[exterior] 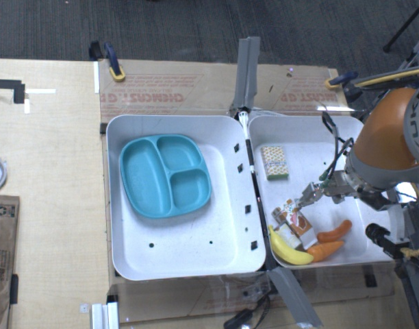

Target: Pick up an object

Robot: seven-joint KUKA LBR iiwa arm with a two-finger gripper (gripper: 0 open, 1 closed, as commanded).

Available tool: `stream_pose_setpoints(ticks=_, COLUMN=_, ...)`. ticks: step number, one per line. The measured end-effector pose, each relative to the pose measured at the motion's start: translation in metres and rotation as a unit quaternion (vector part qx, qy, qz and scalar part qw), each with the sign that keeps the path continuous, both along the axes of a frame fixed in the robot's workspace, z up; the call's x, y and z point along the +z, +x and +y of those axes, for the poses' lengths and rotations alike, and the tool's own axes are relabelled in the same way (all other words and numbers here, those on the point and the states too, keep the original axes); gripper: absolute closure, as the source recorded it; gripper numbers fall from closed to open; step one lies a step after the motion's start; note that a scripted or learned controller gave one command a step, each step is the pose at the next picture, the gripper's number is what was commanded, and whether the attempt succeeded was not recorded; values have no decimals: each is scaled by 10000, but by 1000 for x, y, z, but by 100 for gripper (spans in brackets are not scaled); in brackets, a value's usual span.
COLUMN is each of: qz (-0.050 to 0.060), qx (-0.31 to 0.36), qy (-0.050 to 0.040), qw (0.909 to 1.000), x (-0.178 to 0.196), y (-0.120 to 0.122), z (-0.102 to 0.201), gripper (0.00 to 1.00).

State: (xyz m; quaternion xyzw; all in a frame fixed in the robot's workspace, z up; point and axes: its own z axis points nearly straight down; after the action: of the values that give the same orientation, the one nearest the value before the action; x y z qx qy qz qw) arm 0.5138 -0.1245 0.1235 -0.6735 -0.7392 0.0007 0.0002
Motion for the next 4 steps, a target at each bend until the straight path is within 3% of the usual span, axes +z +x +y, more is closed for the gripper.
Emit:
stream_pose_setpoints(ticks=1, qz=7, qx=-757, qy=4, qw=9971, x=-33, y=-37, z=-39, gripper=0)
stream_pose_setpoints(ticks=2, qz=-5, qx=-1631, qy=-4, qw=9866, x=7, y=-36, z=-66, gripper=0)
stream_pose_setpoints(ticks=3, qz=12, qx=-961, qy=7, qw=9954, x=-33, y=-37, z=-35, gripper=0)
stream_pose_setpoints(ticks=4, qz=15, qx=-968, qy=5, qw=9953, x=-24, y=-37, z=-36, gripper=100)
